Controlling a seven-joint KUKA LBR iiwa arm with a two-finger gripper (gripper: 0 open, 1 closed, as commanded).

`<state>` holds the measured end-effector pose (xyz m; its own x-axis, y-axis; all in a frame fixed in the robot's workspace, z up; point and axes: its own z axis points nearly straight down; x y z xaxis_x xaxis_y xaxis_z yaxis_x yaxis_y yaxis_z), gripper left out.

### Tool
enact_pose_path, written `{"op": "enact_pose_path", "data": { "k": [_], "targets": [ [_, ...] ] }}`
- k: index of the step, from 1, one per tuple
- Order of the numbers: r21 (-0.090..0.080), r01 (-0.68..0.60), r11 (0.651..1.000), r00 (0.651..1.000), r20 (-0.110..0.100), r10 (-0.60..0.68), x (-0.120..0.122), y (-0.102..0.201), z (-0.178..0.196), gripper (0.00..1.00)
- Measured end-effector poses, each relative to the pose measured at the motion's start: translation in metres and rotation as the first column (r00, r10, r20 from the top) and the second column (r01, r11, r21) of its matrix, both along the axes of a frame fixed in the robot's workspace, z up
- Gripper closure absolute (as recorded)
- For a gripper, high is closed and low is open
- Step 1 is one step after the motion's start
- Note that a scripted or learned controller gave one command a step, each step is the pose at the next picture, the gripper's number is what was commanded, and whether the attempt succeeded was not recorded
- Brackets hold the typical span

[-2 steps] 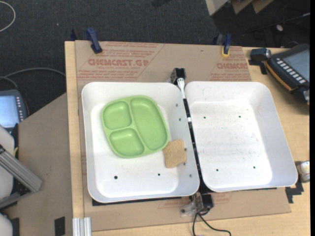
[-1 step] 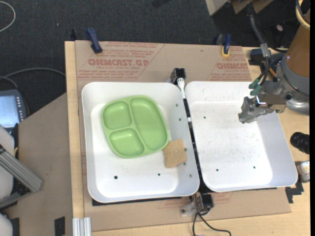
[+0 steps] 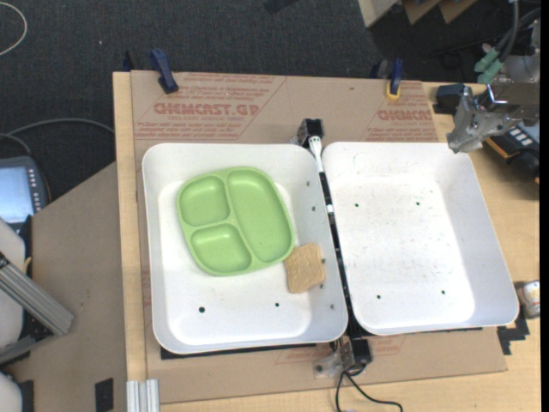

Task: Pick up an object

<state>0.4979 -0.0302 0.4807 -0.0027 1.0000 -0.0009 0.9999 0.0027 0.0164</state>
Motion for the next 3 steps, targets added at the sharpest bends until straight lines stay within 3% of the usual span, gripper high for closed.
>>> {"op": "enact_pose_path", "data": {
  "k": [1, 2, 3],
  "targets": [
    [0.002, -0.007, 1.0, 1.0, -0.022, 0.007, -0.02, 0.1, -0.034, 1.0],
    [-0.001, 0.01, 1.0, 1.0, -0.028, -0.01, -0.02, 0.041, -0.132, 1.0],
    [0.002, -0.002, 1.0, 1.0, -0.023, 0.002, -0.019, 0.096, -0.161, 1.0]
  ]
}}
